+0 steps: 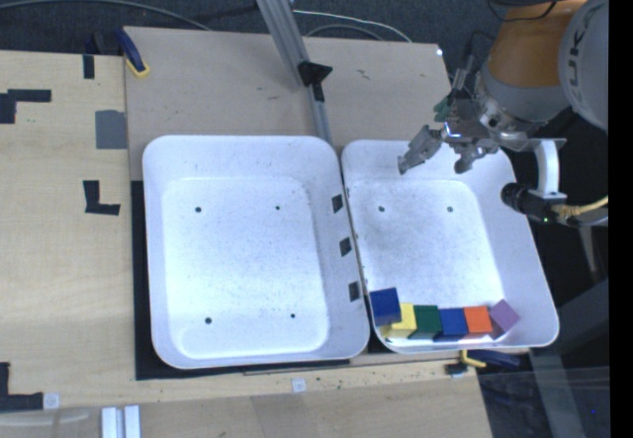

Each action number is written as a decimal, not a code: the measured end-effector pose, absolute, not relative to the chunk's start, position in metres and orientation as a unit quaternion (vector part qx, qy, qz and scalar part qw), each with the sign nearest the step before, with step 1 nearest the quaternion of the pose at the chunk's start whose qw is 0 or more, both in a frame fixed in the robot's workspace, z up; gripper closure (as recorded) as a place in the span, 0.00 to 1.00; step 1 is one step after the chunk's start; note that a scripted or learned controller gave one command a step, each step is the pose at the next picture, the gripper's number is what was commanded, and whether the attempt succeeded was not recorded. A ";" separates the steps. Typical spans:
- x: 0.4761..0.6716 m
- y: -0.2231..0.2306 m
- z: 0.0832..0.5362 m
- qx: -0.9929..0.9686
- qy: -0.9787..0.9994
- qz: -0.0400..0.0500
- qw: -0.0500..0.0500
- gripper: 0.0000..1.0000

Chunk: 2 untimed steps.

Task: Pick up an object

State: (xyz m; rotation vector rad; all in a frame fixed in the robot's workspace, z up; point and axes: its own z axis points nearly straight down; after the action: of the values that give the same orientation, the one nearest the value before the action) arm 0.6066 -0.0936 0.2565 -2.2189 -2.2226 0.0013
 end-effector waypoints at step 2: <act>0.650 -0.121 0.331 -0.706 -0.708 -0.002 -0.004 0.00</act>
State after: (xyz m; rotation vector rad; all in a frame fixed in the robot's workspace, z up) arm 0.6499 -0.1208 0.3309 -2.2253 -2.2297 -0.0067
